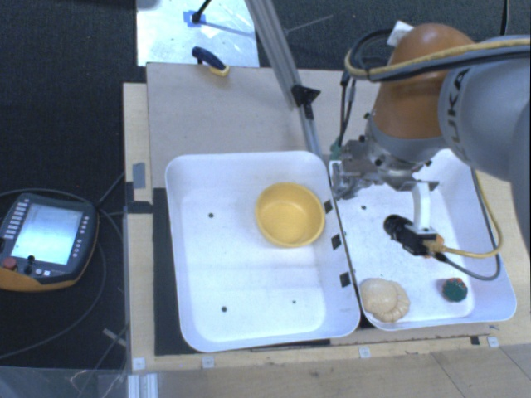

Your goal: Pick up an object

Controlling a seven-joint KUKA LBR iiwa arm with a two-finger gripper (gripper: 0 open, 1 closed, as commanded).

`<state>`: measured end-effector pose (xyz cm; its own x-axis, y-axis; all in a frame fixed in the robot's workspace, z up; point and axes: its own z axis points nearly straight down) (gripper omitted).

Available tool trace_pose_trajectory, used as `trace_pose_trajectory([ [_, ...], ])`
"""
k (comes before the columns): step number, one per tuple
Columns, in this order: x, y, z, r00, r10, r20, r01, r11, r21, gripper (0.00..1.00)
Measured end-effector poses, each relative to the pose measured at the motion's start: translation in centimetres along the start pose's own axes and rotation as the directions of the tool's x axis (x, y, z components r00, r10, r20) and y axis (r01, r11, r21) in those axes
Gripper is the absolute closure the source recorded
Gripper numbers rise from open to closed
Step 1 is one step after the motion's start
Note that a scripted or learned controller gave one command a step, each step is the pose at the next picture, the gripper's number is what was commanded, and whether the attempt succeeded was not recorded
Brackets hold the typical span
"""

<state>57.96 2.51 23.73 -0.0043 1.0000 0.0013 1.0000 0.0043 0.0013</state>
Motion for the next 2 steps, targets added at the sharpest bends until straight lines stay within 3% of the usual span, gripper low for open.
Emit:
trace_pose_trajectory([
  [1, 4.81, -2.04, 1.29, 1.0, 0.0, 0.0, 0.0, 1.0, 0.002, 1.0],
  [2, 4.57, -1.98, 1.25, 1.0, 0.004, 0.001, -0.004, 1.0, 0.001, 0.0],
])
